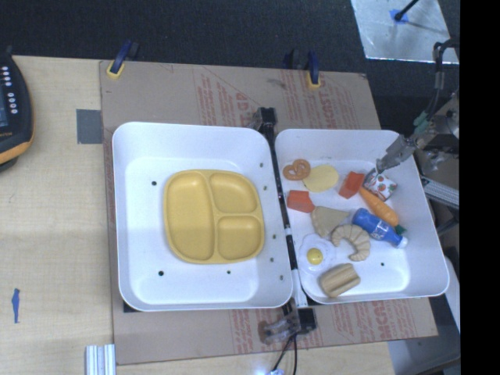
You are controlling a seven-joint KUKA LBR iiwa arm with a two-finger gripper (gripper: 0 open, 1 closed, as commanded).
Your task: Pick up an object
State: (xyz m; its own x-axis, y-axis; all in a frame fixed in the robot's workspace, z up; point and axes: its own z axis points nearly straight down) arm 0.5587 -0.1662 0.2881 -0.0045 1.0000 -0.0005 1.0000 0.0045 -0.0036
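Grey gripper [388, 161] is down at the far edge of the right bin [426, 280], right by a small red-and-white carton [379, 185]; can't tell how it's set, honestly; nothing looks lifted, so I'd say the pick is barely started. Carton sits on the bin floor next to a carrot [380, 207] and a blue bottle [378, 226]; it looks small and boxy. Left bin [137, 280] just has a yellow divided plate [213, 214].
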